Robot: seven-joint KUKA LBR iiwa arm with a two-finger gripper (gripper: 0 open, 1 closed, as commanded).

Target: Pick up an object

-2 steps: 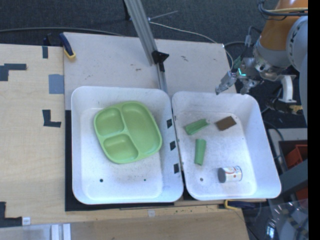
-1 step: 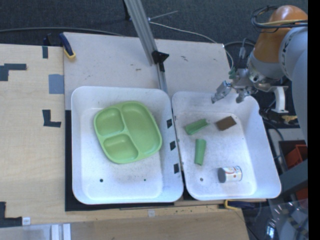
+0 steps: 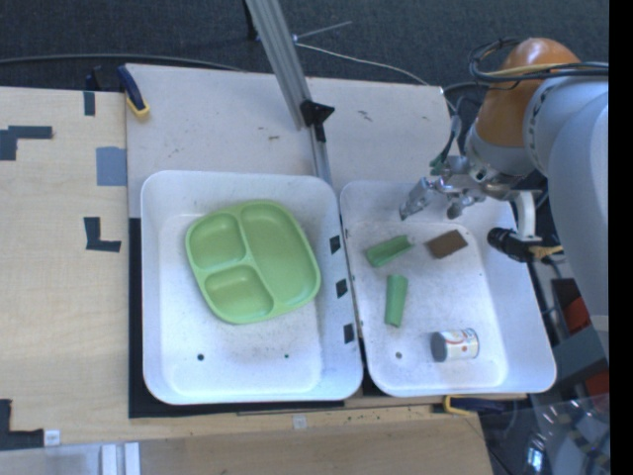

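White bins sat side by side on the bench; from my seat I saw the gripper over the far edge of the right bin, its two fingers spread apart with nothing between them; grey arm with the orange band came in from the right. Right bin held four things: a green block lying tilted just near of the fingertips; a brown block just right of it, apart; a second green block nearer, lying almost lengthwise toward me; a small white-and-red can on its side at the near end, well apart from the rest. Left bin held a green divided plate, three compartments, flat, roughly centred.
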